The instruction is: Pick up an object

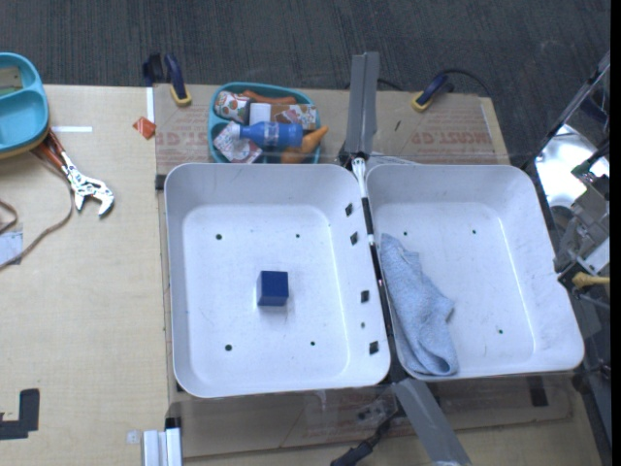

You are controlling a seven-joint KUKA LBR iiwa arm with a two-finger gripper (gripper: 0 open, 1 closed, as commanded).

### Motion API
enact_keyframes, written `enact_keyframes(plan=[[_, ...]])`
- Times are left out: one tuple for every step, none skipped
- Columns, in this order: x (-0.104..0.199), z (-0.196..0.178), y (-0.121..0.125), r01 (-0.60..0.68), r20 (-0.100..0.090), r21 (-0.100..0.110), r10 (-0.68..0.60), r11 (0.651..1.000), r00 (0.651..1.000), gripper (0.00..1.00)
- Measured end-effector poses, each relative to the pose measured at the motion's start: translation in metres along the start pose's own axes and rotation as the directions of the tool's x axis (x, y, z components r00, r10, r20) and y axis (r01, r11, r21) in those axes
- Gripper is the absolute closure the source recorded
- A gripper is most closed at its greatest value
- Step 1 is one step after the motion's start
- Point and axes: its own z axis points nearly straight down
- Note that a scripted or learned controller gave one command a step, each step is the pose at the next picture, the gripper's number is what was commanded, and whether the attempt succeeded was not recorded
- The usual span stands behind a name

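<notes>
A small blue cube [274, 288] sits near the middle of the left white bin [194, 357]. A crumpled grey-blue cloth [419, 309] lies along the left side of the right white bin [524, 260], stretching toward its front edge. Parts of the robot's base and cabling [582, 231] stand at the right border, outside the bins.
A teal bowl [264, 124] full of small items stands behind the left bin. A wrench [82, 187] and a teal dish [19, 100] lie on the bench at the far left. Clamps [173, 78] hold the board's back edge.
</notes>
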Motion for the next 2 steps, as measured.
enact_keyframes(plan=[[0.0478, -0.03, -0.0348, -0.403, -0.003, 0.0, 0.403, 0.915, 0.915, 1.0], [0.0478, -0.0374, -0.0346, -0.399, 0.004, 0.0, 0.399, 0.917, 0.917, 1.0]])
